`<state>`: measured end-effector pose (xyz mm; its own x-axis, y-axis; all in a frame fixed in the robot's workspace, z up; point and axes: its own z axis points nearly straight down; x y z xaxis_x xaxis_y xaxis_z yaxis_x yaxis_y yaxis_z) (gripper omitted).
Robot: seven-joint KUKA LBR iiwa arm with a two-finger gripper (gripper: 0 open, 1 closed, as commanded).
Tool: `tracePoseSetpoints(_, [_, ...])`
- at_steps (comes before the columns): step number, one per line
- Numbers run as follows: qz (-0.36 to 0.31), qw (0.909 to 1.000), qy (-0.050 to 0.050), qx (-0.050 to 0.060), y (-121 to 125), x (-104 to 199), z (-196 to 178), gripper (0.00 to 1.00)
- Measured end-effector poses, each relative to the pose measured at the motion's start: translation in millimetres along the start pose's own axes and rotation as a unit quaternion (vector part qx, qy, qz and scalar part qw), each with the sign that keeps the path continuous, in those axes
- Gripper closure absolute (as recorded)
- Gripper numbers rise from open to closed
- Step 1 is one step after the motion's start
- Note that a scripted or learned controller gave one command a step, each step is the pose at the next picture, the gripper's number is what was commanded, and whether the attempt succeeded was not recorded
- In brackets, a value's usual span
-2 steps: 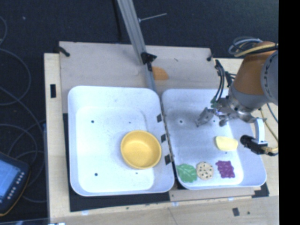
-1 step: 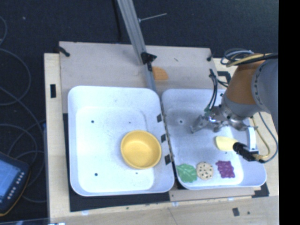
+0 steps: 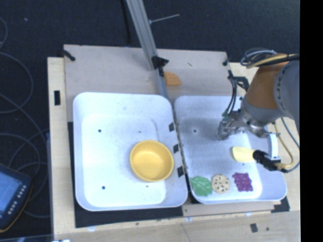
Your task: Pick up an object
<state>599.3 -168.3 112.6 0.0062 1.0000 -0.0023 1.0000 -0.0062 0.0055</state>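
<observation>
Three small items along right bin front; yellow bowl left bin.

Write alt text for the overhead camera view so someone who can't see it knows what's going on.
A grey and orange robot arm reaches from the right, its gripper low over the right bin, which holds a yellow piece, a green item, a cookie and a purple item. The left bin holds a yellow bowl.

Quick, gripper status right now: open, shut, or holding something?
Gripper: cannot be told; it is low over the right bin, and nothing shows held in it.
</observation>
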Motion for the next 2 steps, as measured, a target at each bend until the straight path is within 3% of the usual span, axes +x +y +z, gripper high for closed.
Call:
tracePoseSetpoints(1, [-0.001,1.0,0.001,-0.001,-6,3,-56,1.0])
tracePoseSetpoints(2, [-0.005,1.0,0.0,-0.001,2,-6,-111,1.0])
